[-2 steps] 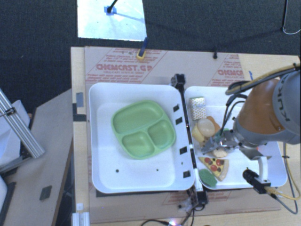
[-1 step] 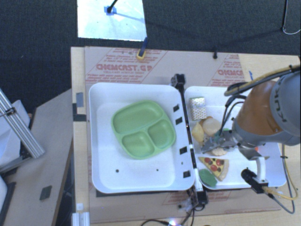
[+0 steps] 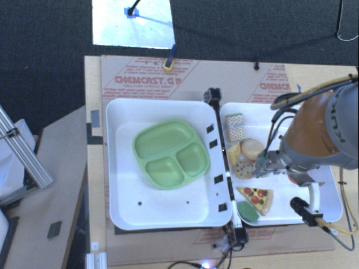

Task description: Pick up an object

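My gripper (image 3: pixel 262 167) hangs low in the right bin (image 3: pixel 331 206), beside a round speckled cookie (image 3: pixel 244 167) and a pale round bun-like piece (image 3: pixel 252 148). A yellow wedge (image 3: pixel 234 151) lies just left of them. A pizza slice (image 3: pixel 257 198) rests toward the bin's front, with a green piece (image 3: pixel 247 211) at the front left corner. A dotted white block (image 3: pixel 235 126) sits near the bin's back left. I cannot make out anything held.
The left bin (image 3: pixel 126 206) holds a green divided plate (image 3: pixel 170 152) in its middle. The arm's orange band (image 3: pixel 314 128) covers the right bin's right half. A black divider with clips runs between the bins.
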You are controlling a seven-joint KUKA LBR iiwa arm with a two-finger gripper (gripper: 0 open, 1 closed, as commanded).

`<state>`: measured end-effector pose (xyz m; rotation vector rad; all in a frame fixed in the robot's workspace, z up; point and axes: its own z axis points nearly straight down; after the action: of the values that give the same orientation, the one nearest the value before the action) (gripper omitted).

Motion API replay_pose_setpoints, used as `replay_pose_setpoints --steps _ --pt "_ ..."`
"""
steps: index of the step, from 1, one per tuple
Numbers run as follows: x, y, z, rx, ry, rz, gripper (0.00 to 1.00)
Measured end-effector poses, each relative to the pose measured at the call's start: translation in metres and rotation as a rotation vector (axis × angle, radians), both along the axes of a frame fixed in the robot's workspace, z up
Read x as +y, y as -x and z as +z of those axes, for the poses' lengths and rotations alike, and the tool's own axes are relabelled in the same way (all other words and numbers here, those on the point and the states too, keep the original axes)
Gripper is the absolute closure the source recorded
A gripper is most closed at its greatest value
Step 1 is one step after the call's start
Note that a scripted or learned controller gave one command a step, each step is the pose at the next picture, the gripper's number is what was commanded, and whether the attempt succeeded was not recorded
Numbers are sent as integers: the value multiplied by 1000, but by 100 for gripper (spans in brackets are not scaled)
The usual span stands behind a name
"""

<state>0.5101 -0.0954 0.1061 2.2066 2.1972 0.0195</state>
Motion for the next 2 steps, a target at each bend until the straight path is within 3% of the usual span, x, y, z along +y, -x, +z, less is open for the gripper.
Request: replay_pose_setpoints --steps 1,2 --pt "-9 3 56 23 -9 3 100" --pt "-7 -2 100 22 -9 9 100"
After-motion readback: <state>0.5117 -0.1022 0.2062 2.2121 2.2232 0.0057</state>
